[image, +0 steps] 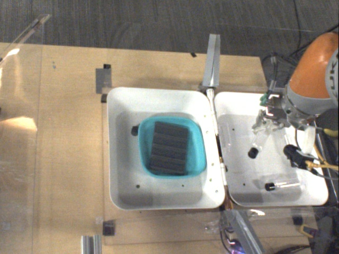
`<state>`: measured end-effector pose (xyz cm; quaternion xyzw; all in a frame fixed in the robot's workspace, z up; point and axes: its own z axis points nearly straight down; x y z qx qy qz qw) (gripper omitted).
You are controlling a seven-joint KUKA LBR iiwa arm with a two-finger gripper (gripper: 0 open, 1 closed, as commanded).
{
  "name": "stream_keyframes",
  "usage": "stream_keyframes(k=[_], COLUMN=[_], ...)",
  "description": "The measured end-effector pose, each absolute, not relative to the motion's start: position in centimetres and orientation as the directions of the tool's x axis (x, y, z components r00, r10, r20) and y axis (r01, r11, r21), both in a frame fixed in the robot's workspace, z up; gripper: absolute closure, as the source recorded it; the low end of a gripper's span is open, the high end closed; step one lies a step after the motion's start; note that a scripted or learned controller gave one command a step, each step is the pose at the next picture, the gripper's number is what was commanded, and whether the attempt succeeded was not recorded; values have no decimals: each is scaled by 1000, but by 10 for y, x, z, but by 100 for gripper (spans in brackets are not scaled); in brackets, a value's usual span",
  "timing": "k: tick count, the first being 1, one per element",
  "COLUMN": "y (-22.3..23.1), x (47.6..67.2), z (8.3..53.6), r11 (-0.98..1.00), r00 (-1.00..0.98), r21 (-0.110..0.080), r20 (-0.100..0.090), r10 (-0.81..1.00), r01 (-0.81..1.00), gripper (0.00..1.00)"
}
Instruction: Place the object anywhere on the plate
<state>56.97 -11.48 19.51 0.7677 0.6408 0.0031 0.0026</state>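
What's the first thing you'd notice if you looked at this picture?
The bright turquoise plate in the left bin catches the eye first, with a dark ridged block lying flat on it. Next comes the arm's big orange band at the right, above the right bin, where the end effector hangs over the white floor.

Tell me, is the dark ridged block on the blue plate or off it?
On it. The dark ridged block lies flat inside the blue plate in the left bin, blue rim showing all around.
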Motion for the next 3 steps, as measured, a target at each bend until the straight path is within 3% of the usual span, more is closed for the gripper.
stream_keyframes(k=[1, 2, 3], y=[-55, 17, 17], x=[577, 534, 534], z=[186, 185, 185], r11=[-23, 25, 24], r00=[23, -25, -24], r21=[5, 3, 4], r20=[1, 1, 1], r10=[1000, 1000, 1000], r01=[1000, 1000, 1000], gripper=[100, 100, 0])
